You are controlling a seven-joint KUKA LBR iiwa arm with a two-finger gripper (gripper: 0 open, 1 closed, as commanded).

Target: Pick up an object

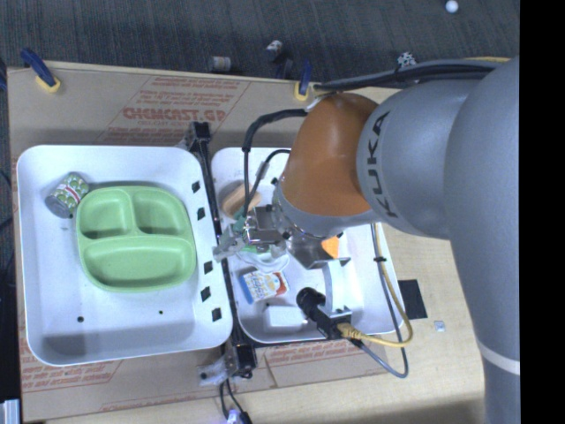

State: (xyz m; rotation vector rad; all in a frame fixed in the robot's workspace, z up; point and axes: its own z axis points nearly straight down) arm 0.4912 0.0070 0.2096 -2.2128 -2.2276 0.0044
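Camera view. Right bin (375, 321): shallow, white, smooth plastic, rounded corners, largely covered by the arm (424, 166). Inside it, just below the wrist: a small flat packet (263, 284), white with blue and red print, lying flat on the bin floor. Beside it, lower: a white rectangular block (284, 316). Near the upper left corner: a tan rounded item (234, 200), partly hidden. An orange piece (331, 246) visible at the wrist's edge.

Pincer (256, 237): metallic, low over the right bin, directly above the packet; spread or pressed together, cannot tell, grasp not visible.

Left bin (44, 325): same white plastic. Contains a pale green tray (137, 237) with three compartments, matte, rounded corners, and a crumpled patterned wrapper (67, 193) touching its upper left corner.

Counter (177, 104): brown cardboard with red print.
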